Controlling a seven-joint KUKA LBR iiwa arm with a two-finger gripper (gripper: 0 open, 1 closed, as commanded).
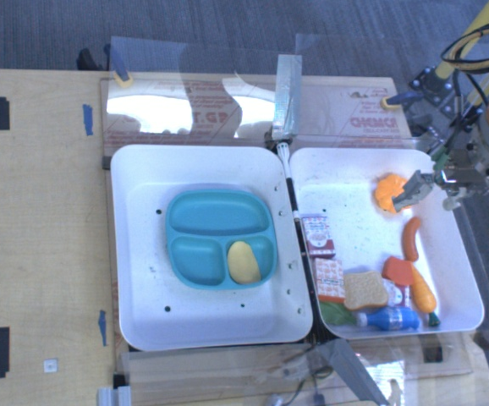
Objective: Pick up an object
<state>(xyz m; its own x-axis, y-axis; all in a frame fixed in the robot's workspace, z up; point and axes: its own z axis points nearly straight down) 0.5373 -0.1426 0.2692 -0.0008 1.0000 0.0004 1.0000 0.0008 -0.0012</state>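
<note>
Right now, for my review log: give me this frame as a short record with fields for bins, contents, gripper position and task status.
left bin: holds a blue divided plate with a yellow potato-like item in its lower right compartment
right bin: orange item, sausage, carrot, bread slice, blue bottle, two small packets
gripper: at the orange item's right side
grasp: cannot tell
task status: nothing visibly lifted
</note>
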